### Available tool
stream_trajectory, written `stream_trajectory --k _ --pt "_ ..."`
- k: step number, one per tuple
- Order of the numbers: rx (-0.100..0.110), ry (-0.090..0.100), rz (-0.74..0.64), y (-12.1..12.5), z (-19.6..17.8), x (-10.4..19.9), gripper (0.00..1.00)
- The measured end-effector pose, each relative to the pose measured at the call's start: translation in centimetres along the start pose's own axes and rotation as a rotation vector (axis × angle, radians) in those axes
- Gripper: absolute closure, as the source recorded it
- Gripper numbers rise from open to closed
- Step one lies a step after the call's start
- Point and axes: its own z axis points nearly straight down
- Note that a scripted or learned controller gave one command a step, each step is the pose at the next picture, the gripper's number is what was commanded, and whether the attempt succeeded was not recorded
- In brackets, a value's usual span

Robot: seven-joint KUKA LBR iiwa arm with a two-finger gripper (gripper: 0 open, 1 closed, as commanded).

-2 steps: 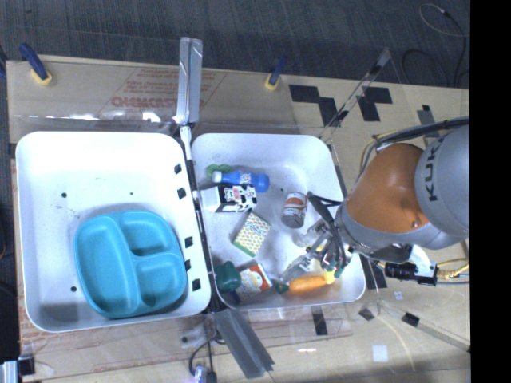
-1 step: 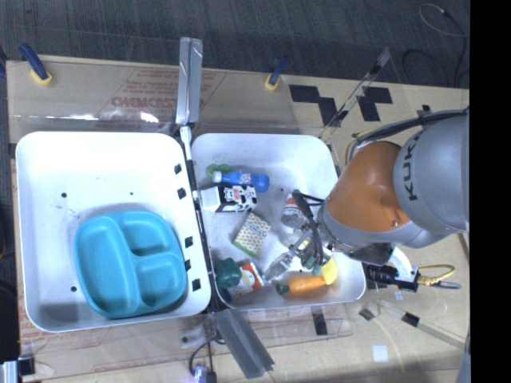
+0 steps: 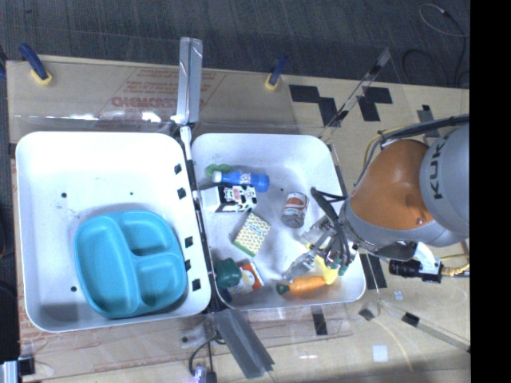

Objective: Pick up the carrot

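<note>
Carrot (image 3: 310, 286) lies in right bin (image 3: 263, 146), near front wall, right corner. Long axis runs left-right, green end at left. Pincer (image 3: 319, 250) hovers just above-behind carrot, almost touching. Cannot tell how pincer stands; no carrot visibly held. Judgement: short descent toward front needed.

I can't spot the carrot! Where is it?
The carrot lies in the right bin, near its front right corner, just under the gripper and right of the green toy.
</note>
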Motion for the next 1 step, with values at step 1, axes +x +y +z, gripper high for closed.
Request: stream_trajectory --k 1 --pt "-0.002 0.001 -0.005 0.22 -1.0 0.01 1.0"
